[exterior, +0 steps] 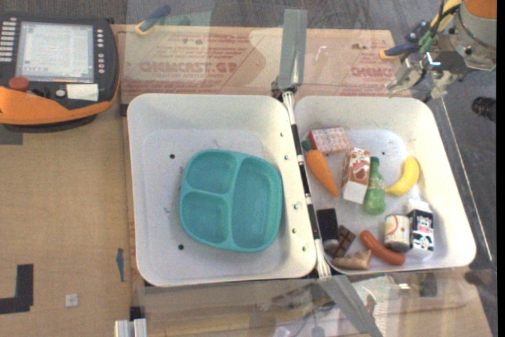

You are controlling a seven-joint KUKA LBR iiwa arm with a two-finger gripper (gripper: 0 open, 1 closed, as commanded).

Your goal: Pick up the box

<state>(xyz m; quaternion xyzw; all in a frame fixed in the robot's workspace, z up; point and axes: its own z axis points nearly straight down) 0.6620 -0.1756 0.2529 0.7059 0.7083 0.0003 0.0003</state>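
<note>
A brown bench [63, 201] topped with cardboard stands over grey carpet, carrying two shallow white bins side by side, with an orange-and-grey control pendant [55, 71] lying at its far left corner. The left bin [150, 122] holds a teal divided plate [231, 201] with three compartments, set slightly askew near its centre. The right bin [442, 170] is crowded with play food: a pinkish-red box [330, 140] lies toward the bin's far side near the divider, with an orange carrot [321, 171] just beside and below it. To the right of the carrot sit a small carton [357, 174] printed in red and white, a green bottle [375, 187] touching that carton, and a yellow banana [405, 177]. Along the near edge are a tin can [397, 232], a black-and-white milk carton [422, 230], a red sausage [383, 248], a dark chocolate bar [342, 239] and a black block [327, 220]. The grey arm, orange-banded, enters at the upper right, and its gripper [418, 75] hangs above the bench just beyond the right bin's far right corner, well apart from the box; its fingers [408, 79] point downward with a slight gap between them and nothing is held there.
</note>
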